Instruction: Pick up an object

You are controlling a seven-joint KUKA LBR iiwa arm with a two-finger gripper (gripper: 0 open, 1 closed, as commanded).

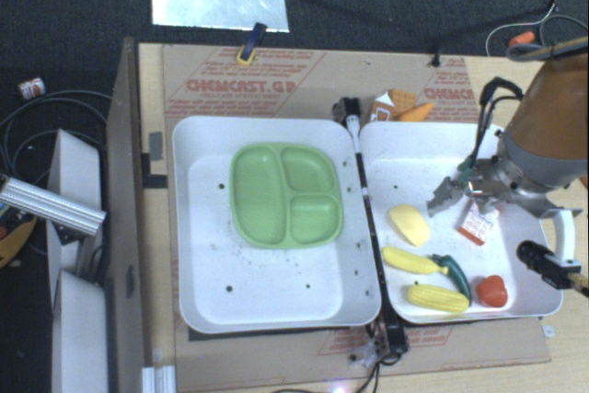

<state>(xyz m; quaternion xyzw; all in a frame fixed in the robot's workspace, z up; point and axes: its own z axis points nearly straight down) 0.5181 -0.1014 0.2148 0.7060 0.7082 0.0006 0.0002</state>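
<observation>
My pincer (448, 194) hangs over the right bin (433, 147), its fingers apart with nothing between them. Just beside it, on the near side, lies the pale yellow lemon (409, 225); nearer still are a banana (411, 260), a corn cob (438, 296) and a red tomato (493, 291). A small red-and-white packet (476, 224) rests under my wrist. The green divided plate (284, 196) sits in the left bin (202, 198). I judge the lemon is closest, but it is round and may slip away if my fingers close off its centre.
</observation>
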